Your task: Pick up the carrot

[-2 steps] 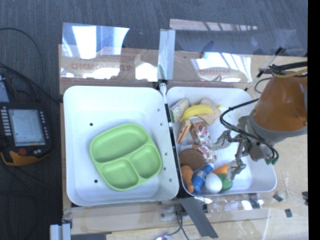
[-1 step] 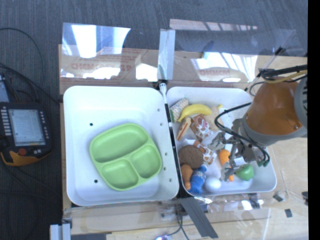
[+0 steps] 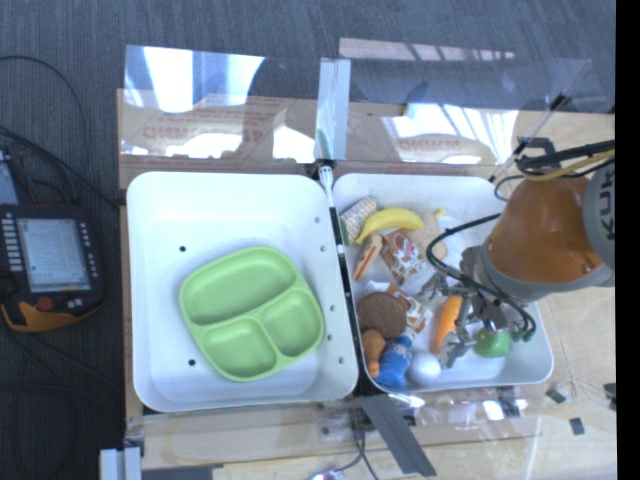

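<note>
bench [image 3: 590, 298]: sitting under both bins, pale wood showing
left bin [image 3: 160, 268]: resting on the bench, well away from the fingers
right bin [image 3: 530, 363]: lying right under the fingers

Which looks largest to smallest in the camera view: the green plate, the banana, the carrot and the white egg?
1. green plate, by far the largest
2. banana
3. carrot, partly hidden by the gripper, so banana against carrot is unsure
4. white egg, the smallest

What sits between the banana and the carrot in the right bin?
In the camera view, a red-and-white snack packet lies between the banana and the carrot.
</note>
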`<state>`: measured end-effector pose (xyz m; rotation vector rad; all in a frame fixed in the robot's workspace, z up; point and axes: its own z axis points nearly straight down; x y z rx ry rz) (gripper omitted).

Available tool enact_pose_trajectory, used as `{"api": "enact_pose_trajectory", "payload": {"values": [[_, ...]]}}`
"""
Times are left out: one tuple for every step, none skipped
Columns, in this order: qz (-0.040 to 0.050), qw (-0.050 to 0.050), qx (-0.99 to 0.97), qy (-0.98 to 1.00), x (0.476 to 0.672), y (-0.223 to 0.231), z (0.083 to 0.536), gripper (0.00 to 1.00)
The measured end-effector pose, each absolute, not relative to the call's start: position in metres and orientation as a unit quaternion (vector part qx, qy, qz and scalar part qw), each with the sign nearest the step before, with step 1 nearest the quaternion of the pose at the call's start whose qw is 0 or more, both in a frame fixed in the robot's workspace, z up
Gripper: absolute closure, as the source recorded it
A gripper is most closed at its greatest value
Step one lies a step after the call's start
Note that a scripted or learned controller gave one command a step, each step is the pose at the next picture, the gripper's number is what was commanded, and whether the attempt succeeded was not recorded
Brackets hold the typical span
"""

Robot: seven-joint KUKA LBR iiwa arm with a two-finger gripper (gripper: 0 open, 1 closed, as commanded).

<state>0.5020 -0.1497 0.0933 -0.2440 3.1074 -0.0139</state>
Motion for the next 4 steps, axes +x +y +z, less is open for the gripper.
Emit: {"api": "enact_pose_trajectory", "payload": {"values": [[-0.0058, 0.015, -0.079, 0.997, 0.504, -0.149, 0.104, 1.0], [-0.0012, 0.007, -0.13, 0.992, 0.547, -0.094, 0.258, 1.0], [0.0005, 0.002, -0.129, 0.992, 0.545, -0.094, 0.253, 0.0], [-0.0013, 0.004, -0.163, 0.987, 0.52, -0.115, 0.109, 0.0]]}}
